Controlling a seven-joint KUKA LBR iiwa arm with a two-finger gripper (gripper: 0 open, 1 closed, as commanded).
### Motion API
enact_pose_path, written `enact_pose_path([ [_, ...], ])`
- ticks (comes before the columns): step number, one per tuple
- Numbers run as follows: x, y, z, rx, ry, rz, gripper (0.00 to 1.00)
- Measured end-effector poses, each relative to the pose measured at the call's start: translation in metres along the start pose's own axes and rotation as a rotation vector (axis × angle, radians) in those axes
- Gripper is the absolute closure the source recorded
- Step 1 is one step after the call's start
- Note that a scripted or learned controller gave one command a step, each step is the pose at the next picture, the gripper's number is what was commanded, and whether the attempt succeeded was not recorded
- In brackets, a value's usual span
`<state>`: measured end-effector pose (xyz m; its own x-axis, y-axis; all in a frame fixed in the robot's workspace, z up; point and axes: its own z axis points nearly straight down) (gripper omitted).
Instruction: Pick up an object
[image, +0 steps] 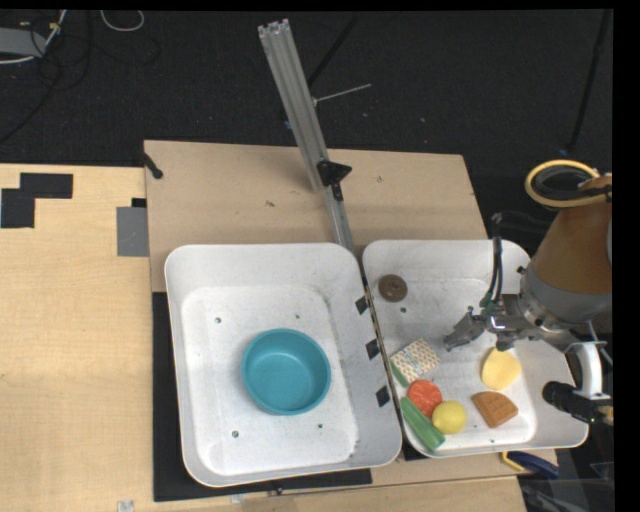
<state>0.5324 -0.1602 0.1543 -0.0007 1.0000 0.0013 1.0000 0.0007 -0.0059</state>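
Two bins: left bin (200, 290) and right bin (440, 265), both white, side by side on the table (240, 190).
tool: (482, 328) over the right bin, fingers spread and released, nothing between them.
step: judged as approach, hovering before a grasp; no object picked yet.
nearest target: yellow lemon-like piece (501, 369), just below and slightly right of the tool, apart from it.
other candidates: brown bread-like wedge (494, 408) further below the tool; small yellow ball (449, 417) and red tomato-like piece (424, 394) below-left; green pod-like strip (423, 425) lying against those two; checkered pale pad (414, 357) left of the tool; brown round disc (392, 288) up-left, well apart.
next move: probably drop down and shift toward the yellow piece, then clench; round shape may roll out of the fingers.
in the way: bread wedge sits near the yellow piece, could get bumped; right bin's rim is close on the arm side.
left bin contents: teal bowl (287, 371), far left of the tool, not in the way.
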Motion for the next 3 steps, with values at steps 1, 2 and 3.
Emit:
enact_pose_path([
  [1,0.003,-0.003,0.06,-0.006,0.0,-0.001,0.0],
  [2,0.001,-0.002,0.047,-0.011,-0.002,0.001,1.0],
  [3,-0.006,0.003,0.001,-0.009,-0.002,0.001,1.0],
])
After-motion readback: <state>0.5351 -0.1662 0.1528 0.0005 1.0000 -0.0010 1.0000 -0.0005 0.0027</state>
